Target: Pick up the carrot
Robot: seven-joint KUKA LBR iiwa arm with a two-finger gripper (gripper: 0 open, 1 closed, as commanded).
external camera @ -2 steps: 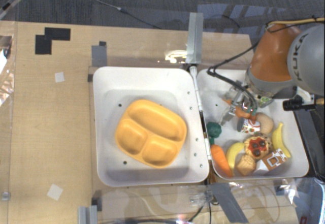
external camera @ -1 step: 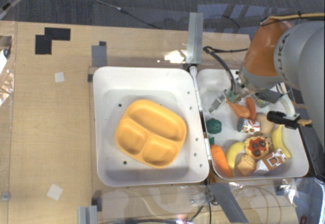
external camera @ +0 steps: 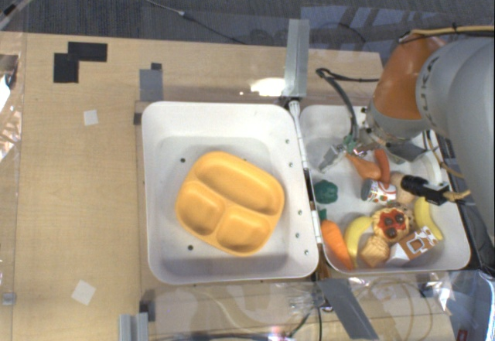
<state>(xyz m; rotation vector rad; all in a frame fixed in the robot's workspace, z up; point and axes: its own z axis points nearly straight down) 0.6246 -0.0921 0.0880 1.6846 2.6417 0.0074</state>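
The carrot, orange and tapered, lies at the front left corner of the right bin, against the wall between the two bins. My gripper hangs low over the middle of that bin, behind the carrot and well apart from it. It sits close to the left end of a reddish-orange sausage-shaped toy. The grey arm with its orange band comes in from the right above the bin.
Around the carrot lie a green toy, a yellow banana, a pizza slice, a waffle-like piece and several other toy foods. The left bin holds a yellow divided plate.
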